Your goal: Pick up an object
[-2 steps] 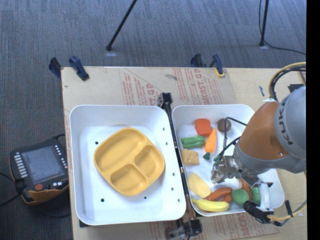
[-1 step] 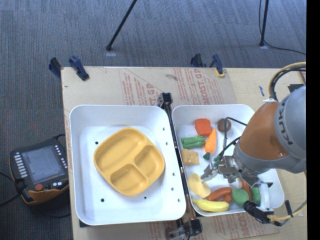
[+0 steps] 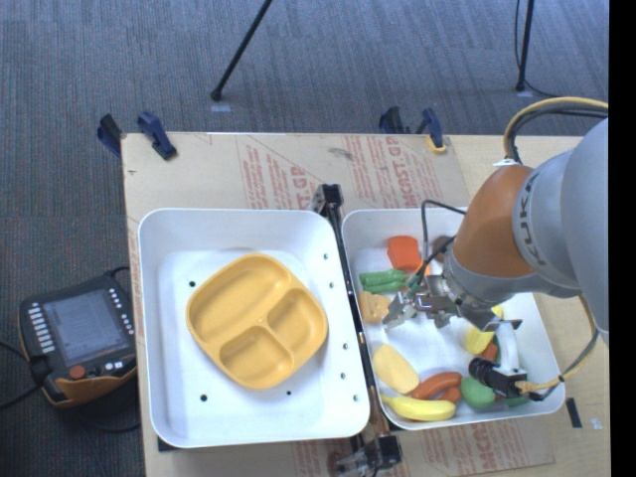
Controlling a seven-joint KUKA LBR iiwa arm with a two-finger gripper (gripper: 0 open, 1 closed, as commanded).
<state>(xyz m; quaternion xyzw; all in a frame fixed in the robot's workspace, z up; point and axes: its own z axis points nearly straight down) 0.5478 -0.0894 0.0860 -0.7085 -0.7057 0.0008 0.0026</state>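
Grey carpet surrounds a board [image 3: 288,172] printed with reversed red lettering, unreadable. The gripper [image 3: 417,304] hangs over the right bin's [image 3: 550,361] middle; whether it grips anything, I cannot tell. Beside it: one green bean [image 3: 386,280], one banana [image 3: 422,408]. The left bin [image 3: 164,266] holds one yellow plate [image 3: 256,320].

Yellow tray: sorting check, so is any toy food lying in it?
No, the yellow tray in the left bin has bare compartments; the toy food, like the banana, lies in the right bin.

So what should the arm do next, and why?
Probably lower a little onto the green bean pod. The gripper hovers in the right bin just beside it, with nothing visibly between its fingers, so no object has been picked up yet.
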